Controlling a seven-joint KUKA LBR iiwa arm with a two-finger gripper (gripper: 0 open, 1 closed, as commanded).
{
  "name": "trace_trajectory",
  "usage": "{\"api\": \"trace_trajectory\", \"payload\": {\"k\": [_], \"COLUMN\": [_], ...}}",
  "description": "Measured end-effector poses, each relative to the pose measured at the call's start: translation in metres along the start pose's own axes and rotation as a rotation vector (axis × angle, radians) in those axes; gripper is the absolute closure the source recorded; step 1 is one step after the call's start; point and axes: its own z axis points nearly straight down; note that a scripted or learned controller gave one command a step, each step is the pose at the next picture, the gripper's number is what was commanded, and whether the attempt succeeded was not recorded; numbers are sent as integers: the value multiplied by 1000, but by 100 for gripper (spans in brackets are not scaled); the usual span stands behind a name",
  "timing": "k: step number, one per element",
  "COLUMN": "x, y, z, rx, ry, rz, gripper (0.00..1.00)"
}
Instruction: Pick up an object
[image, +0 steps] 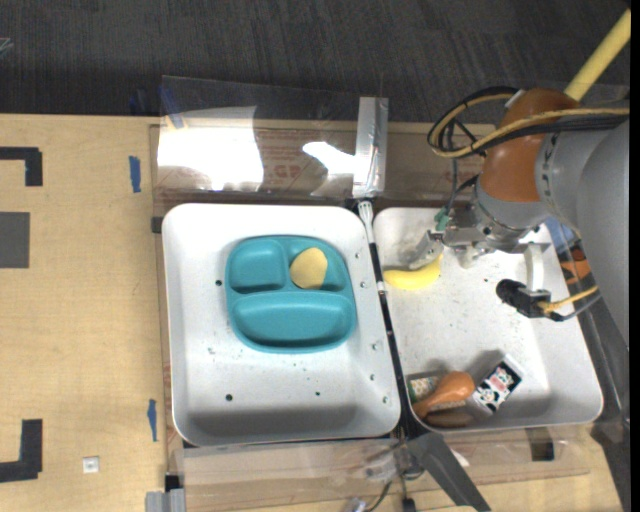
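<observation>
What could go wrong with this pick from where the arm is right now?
The banana lies against the divider wall of the right bin, so the pincer above it may hit the wall or only nudge the fruit. The brown item and small carton crowd the near edge, awkward for a later try.

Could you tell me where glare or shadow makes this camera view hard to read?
In the camera view, strong glare whitens the clear panel behind the left bin; the arm shadows the right bin's far corner, so the gripper above the yellow object is murky; the teal tray is evenly lit.
</observation>
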Motion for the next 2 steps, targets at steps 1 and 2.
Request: {"api": "trace_trajectory", "payload": {"k": [1,2], "x": [-1,-1], "y": [2,2], "z": [-13,-12], "rx": [-7,-6], "ry": [-3,-2], "rz": [0,0], "gripper": [100,0]}}
